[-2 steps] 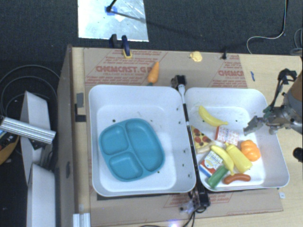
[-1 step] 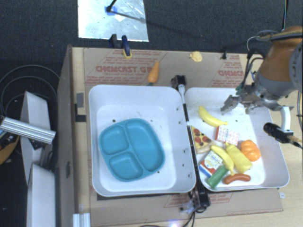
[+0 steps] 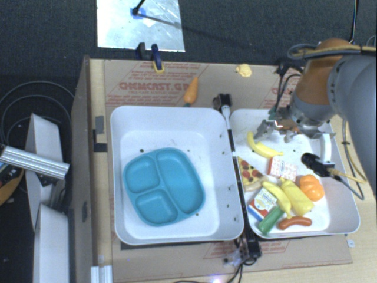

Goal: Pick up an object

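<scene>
My gripper (image 3: 274,131) hangs over the back of the right bin (image 3: 347,217), open, with nothing between its fingers. Just in front of it lies a yellow banana (image 3: 263,148). Closer to the front, the bin holds a pizza slice (image 3: 251,173), a white and red box (image 3: 283,168), an orange (image 3: 311,187), a second yellow banana (image 3: 276,194), a yellow corn-like piece (image 3: 298,198), a small carton (image 3: 263,203), a green cucumber (image 3: 270,220) and a red sausage (image 3: 294,221).
A blue divided plate (image 3: 164,185) lies in the left bin (image 3: 135,122). On the bench behind the bins are a carrot (image 3: 191,91), a small yellow piece (image 3: 244,70) and a blue clamp (image 3: 148,51).
</scene>
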Controlling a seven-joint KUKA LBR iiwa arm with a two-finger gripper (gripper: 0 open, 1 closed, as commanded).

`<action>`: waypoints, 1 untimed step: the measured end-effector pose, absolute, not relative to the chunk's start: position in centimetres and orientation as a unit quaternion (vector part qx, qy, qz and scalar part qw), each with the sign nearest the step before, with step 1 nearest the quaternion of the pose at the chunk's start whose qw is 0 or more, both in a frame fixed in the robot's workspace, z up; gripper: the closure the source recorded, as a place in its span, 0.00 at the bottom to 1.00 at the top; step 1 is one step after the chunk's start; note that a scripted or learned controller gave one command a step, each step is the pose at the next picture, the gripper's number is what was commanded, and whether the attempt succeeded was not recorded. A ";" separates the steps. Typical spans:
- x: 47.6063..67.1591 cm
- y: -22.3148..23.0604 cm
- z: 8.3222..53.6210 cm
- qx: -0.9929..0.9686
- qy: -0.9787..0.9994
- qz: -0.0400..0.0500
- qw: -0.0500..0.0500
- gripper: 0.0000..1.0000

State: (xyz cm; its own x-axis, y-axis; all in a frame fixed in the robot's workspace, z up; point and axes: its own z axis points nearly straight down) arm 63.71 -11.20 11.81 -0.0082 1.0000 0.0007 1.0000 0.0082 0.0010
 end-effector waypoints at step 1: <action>67.1 -10.3 8.4 0.705 0.709 0.002 0.001 0.00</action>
State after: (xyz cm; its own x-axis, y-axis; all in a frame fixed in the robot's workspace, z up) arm 67.05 -10.30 8.37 -0.0065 1.0000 0.0003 1.0000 0.0065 0.0043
